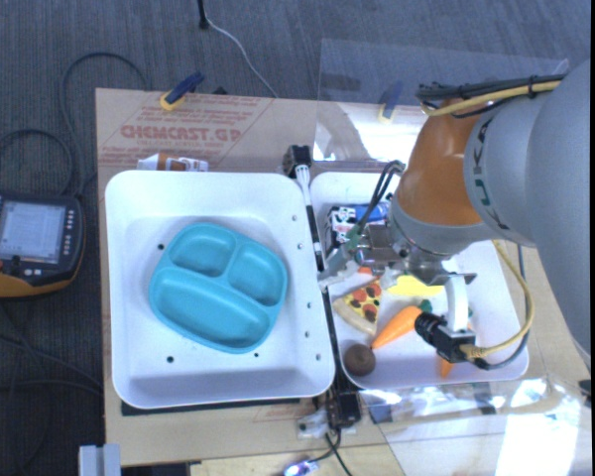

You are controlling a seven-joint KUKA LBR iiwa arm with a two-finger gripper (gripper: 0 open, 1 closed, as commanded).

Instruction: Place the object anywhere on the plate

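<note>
Reaching from the right, arm (476,167) low over the toy-filled right bin (496,365).

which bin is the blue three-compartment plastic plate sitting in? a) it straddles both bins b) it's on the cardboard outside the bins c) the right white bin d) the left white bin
d: the blue three-compartment plastic plate lies flat inside the left white bin, while the orange toy carrot and the slice of toy pizza lie in the right white bin under the arm.
</note>
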